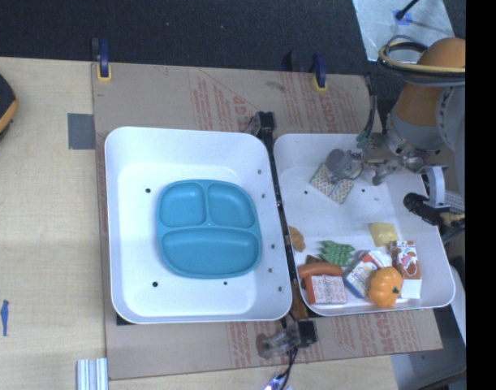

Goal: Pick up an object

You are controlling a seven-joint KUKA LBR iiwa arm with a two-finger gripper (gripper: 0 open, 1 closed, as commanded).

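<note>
Over the right bin [442,299], the claw [342,167] sits low at the far end, touching a small patterned packet [332,183].

From where I stand I cannot tell how the claw is set or whether it grips the packet. Toys crowd the bin's near end: an orange fruit [385,287], a green leafy piece [337,253], a yellow block [383,233], a few small cartons [325,289]. A blue divided plate [209,227] lies alone in the left bin [126,218] on the surface [36,218].
</note>
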